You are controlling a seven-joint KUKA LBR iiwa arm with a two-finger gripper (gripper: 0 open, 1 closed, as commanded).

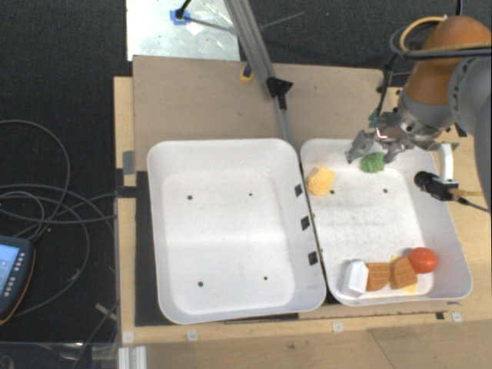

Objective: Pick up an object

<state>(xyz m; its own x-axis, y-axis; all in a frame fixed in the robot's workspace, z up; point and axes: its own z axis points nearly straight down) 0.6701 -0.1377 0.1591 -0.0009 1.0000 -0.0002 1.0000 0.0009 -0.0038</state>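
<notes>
My gripper point(375, 151) hangs over the far edge of the right bin point(361, 214), its fingers spread apart and open. A small green leafy thing point(373, 162) lies on the bin floor just below and between the fingertips; I see no finger touching it. To its left, near the bin's left wall, lies a yellow wedge point(321, 180). Along the near edge sit a white block point(354, 277), two orange waffle-like pieces point(377, 276) point(403, 272) and a red ball-like thing point(422, 260).
The left bin point(227, 229) stands beside the right one, joined by black clips point(304, 222). A grey pole point(254, 37) slants across the back of the bench. Cables and a tablet point(11, 271) lie on the floor at left.
</notes>
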